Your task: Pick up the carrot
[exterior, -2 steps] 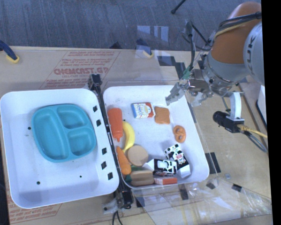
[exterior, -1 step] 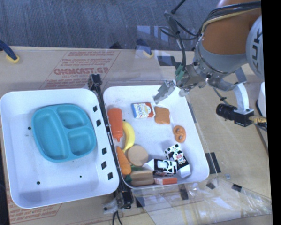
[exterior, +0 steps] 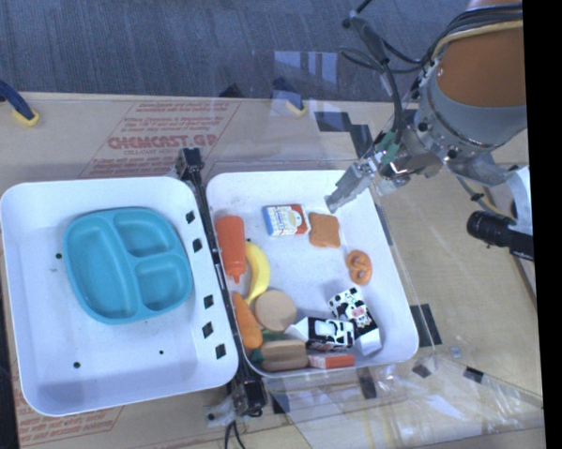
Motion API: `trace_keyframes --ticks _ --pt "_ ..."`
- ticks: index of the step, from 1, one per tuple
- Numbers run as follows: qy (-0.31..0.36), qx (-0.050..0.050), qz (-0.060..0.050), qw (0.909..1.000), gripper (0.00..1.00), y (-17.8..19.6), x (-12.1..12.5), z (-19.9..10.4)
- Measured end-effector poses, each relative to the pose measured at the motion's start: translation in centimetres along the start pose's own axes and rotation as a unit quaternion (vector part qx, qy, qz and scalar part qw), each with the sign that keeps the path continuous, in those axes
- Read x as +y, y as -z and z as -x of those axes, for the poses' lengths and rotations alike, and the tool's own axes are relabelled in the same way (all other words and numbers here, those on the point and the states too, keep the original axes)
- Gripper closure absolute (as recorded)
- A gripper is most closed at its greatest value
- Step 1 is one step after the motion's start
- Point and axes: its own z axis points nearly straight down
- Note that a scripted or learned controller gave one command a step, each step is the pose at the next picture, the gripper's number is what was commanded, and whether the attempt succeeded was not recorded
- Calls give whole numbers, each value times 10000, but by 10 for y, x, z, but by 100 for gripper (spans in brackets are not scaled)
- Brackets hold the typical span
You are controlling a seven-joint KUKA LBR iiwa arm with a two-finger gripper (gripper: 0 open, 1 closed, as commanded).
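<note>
Fingers [exterior: 341,198] above right bin's [exterior: 393,288] upper edge; apart or together: cannot tell.
Carrot [exterior: 248,321] far down-left of fingers, against bin's left wall.
Risk: wall blocks fingers, or grab takes wrong thing, since ketchup bottle [exterior: 231,246], banana [exterior: 257,270], round bun [exterior: 275,309] crowd carrot.

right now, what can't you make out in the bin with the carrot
- Carrot, camera view: lower end tucked under the round bun, so its full length is hidden.
- Gripper: seen at a slant and small; open or shut cannot be told.
- Milk carton: label print too small to read.
- Items at the right bin's near edge: overlapped, hard to identify.
</note>
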Motion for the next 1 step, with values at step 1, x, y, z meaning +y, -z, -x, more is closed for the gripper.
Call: trace_keyframes --ticks 1 --pt "-833 7 -48 9965 0 -4 -33 -35"
